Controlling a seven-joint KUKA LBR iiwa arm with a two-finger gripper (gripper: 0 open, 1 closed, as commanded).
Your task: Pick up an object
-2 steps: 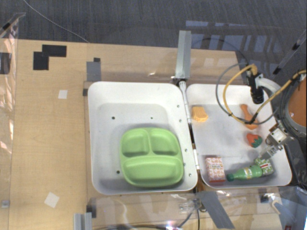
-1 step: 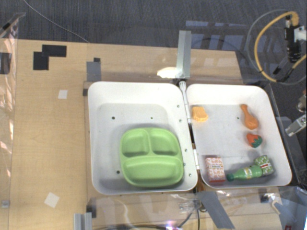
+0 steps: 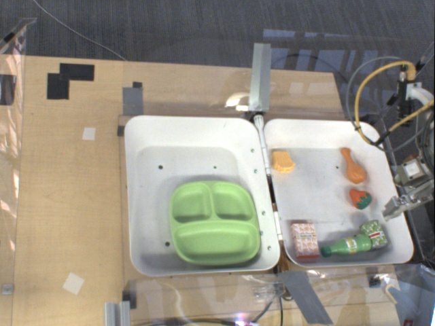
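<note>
nothing lifted yet: the bottle [image 3: 355, 242] lies along the right bin's [image 3: 319, 131] near edge; gripper [image 3: 401, 206] state unclear.

We count two white bins, the left bin [image 3: 136, 182] and the right bin [image 3: 319, 182]. In the left one we've got one green divided plate [image 3: 215, 221], that's it. The right one has five things: one yellow-orange chunk [image 3: 283, 161], one orange drumstick-shaped piece [image 3: 353, 166], one red strawberry-looking thing [image 3: 360, 198], one small pinkish box [image 3: 304, 240], and one green bottle [image 3: 355, 242].
</note>
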